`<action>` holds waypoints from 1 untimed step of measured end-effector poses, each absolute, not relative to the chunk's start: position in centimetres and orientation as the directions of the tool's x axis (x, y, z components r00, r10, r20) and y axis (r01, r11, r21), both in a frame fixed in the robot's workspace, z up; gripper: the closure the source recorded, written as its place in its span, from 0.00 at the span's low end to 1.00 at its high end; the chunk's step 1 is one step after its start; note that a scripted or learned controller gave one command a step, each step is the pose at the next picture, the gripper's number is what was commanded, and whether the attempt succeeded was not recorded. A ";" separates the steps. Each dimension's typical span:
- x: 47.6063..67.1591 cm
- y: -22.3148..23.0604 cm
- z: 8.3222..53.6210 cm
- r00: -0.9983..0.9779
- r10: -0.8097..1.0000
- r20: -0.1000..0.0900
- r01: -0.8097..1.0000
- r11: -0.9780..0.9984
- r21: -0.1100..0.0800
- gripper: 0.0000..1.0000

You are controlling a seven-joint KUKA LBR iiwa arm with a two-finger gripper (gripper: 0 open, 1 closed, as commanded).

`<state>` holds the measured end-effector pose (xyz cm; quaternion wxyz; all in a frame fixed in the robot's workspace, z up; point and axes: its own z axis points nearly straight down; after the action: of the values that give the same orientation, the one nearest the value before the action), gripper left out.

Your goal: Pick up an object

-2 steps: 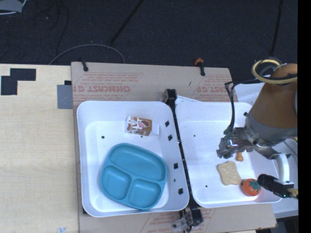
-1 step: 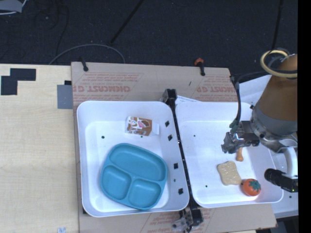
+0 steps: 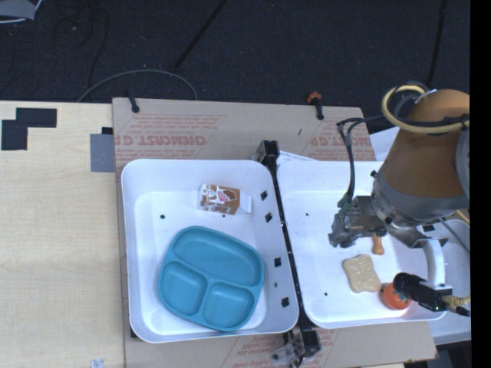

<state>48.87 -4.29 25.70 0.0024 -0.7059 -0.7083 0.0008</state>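
Observation:
In the right bin (image 3: 322,205), a tan slice of toy bread (image 3: 361,274) lies near the front. Beside it to the right sits a red toy tomato (image 3: 394,297), partly covered by a black part of the arm. A small orange piece (image 3: 377,244) stands just behind the bread. My gripper (image 3: 347,231) hangs over the right bin, a little left of and behind the bread, under the orange-banded wrist. In the left bin a blue divided plate (image 3: 210,277) lies at the front, with a small brown and white packet (image 3: 220,198) behind it.
A black clamp ridge (image 3: 278,236) runs between the two bins. Brown cardboard (image 3: 215,133) lies under the bins, on a light wooden bench (image 3: 54,228). Cables trail across the dark floor behind.

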 end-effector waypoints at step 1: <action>49.1 0.9 26.0 -0.005 1.000 0.002 1.000 0.005 -0.004 1.00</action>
<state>49.09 0.89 25.96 0.0022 -0.7052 -0.7090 0.0006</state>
